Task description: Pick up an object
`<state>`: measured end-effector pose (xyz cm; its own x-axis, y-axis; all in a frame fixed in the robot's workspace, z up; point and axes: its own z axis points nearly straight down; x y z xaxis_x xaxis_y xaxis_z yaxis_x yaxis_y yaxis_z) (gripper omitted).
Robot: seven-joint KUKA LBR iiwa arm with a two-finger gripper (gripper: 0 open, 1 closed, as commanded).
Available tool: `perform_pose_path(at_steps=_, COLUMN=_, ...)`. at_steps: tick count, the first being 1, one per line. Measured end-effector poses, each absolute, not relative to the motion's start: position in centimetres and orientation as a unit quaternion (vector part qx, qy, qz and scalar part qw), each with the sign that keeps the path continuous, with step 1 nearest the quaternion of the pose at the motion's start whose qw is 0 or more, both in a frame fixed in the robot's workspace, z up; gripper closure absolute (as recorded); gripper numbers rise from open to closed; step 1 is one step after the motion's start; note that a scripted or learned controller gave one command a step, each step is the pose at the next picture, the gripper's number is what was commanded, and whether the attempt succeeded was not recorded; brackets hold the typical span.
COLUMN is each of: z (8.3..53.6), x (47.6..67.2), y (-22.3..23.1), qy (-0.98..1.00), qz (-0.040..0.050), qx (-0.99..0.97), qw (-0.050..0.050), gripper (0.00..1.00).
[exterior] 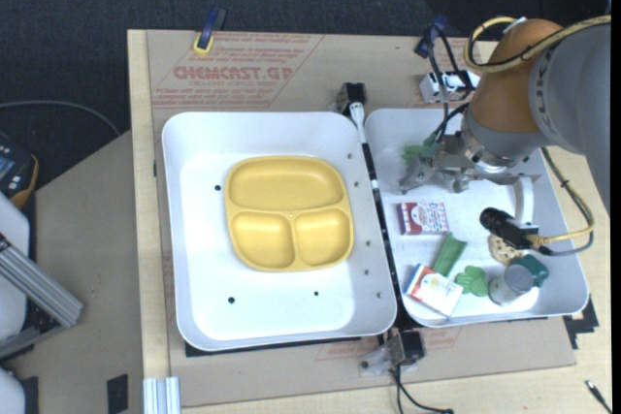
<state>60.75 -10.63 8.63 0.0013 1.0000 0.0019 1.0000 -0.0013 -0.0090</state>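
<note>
My gripper [439, 174] is low over the back part of the right bin [561, 208], and its fingers stand apart with nothing between them. A small green object [421, 153] lies just beside its left finger, partly hidden by it. In front of the gripper lies a red and white box [423, 217]. Nearer the bin's front edge are a green cylinder [448, 255], a white box with coloured print [434, 290], a green toy [473, 280], a grey can [516, 278] and a round brown disc [501, 250].
The left bin [194, 208] holds a yellow divided plate [288, 211]. The bins' shared walls run between them near the gripper's left side. The grey arm with its orange band [509, 78] covers the right bin's back right corner.
</note>
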Motion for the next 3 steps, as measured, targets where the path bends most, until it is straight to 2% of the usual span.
perform_pose_path(at_steps=1, z=8.4, x=60.7, y=-10.6, qy=-0.707, qz=0.0009, qx=-0.708, qw=0.002, gripper=0.0)
perform_pose_path(at_steps=2, z=9.6, x=60.8, y=-10.6, qy=-0.706, qz=-0.0001, qx=-0.708, qw=0.0, gripper=1.0)
perform_pose_path(at_steps=3, z=15.8, x=60.4, y=-11.0, qy=-0.707, qz=-0.0022, qx=-0.708, qw=-0.004, gripper=1.0)
